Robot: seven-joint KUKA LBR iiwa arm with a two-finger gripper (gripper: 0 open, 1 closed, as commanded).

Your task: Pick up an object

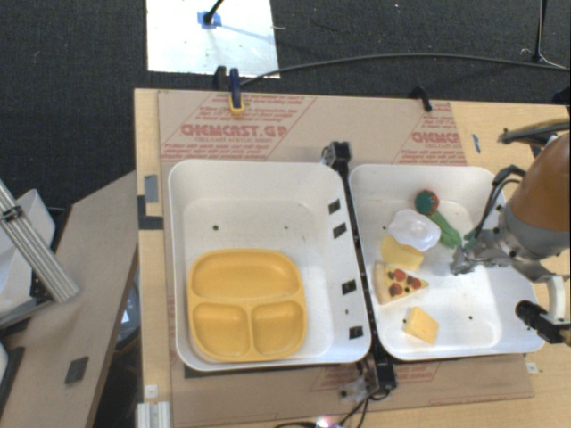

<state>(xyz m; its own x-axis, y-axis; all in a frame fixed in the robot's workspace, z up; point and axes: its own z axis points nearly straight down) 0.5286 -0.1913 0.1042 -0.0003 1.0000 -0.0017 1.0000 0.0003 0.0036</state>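
White plastic forms both bins on the surface; the left bin (192, 203) carries a yellow divided tray (248, 304), while the right bin (473, 333) holds the toy food. The gripper (464, 261) sits low over the right bin's middle, reaching in from the right, and whether its jaws stand wide or narrow cannot be told from this slant. Nothing is seen between them. Just to its left lie a clear plastic piece (415, 230) atop a yellow cheese wedge (401, 255), with a green-stemmed toy (437, 214) running from a red-and-green ball at the back toward the gripper. The pizza slice (399, 283) lies left and a little nearer the front, its point aimed right. A yellow block (422, 325) rests near the front wall. The stem's near end looks the closest candidate, its long axis slanting toward the jaws.
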